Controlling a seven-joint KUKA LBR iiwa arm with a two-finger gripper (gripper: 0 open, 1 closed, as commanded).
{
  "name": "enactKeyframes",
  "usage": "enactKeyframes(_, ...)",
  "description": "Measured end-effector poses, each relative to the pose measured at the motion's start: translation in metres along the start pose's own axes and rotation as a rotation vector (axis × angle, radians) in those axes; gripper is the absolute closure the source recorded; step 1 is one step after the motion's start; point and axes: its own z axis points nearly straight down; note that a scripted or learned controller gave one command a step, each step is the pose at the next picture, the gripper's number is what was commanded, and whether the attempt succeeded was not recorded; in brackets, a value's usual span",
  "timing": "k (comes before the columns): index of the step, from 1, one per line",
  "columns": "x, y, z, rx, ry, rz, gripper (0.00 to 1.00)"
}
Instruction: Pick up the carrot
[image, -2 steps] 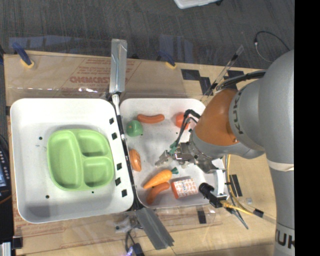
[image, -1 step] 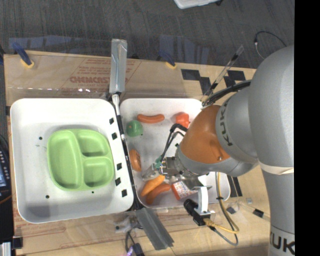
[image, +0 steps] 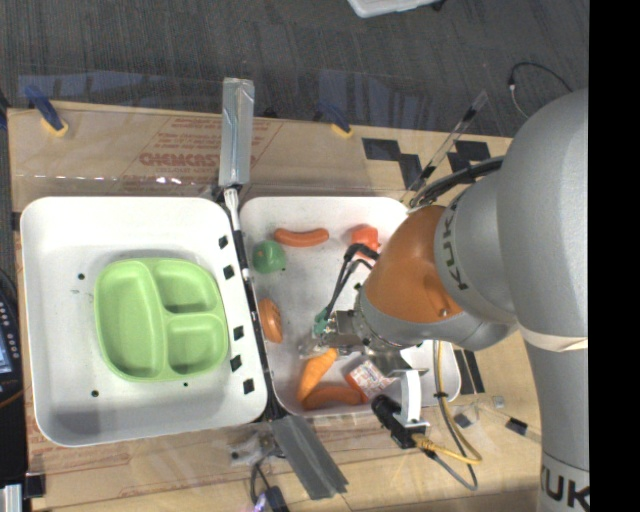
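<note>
- Lower centre of the frame, inside the right bin (image: 300, 212), near its bottom wall: the carrot (image: 316, 370) lies tilted, tip pointing down-left, thick end up-right under the arm's wrist.
- Just below it, along the bottom wall, sits a longer orange-red sausage-like piece (image: 335, 396), touching or nearly touching the carrot; don't confuse the two.
- Handling guess: it looks like a small plastic toy, so likely light, stiff and smooth, and it may skid or roll out of a pinch. Take it across the thick middle, squeezing across its short axis, not at the tapered tip.
- Crowding risk: the neighbour piece and the bin wall leave little room on the lower side.
- Hand (image: 345, 338): sits directly above the carrot's upper end, mostly hidden by the orange band and grey wrist. You cannot tell whether it's apart or together, or whether it touches the carrot.
- Arm pose: comes in from the right of the frame, bulky grey link at upper right, wrist bent down over the lower middle of the right bin, cables trailing at lower right.
- Other items in that bin, well apart from the carrot: green round piece (image: 268, 257), sausage (image: 301, 237) near the top, orange oval piece (image: 270, 321) by the left wall.
- Left bin (image: 50, 230) holds a green divided plate (image: 160, 318); both bins sit on the worktop (image: 120, 150).
</note>
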Motion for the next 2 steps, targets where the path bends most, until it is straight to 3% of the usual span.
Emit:
enactKeyframes(1,0.004,0.0,-0.006,-0.001,0.0,-0.154,1.0)
enactKeyframes(2,0.054,0.026,-0.091,0.002,0.002,0.112,1.0)
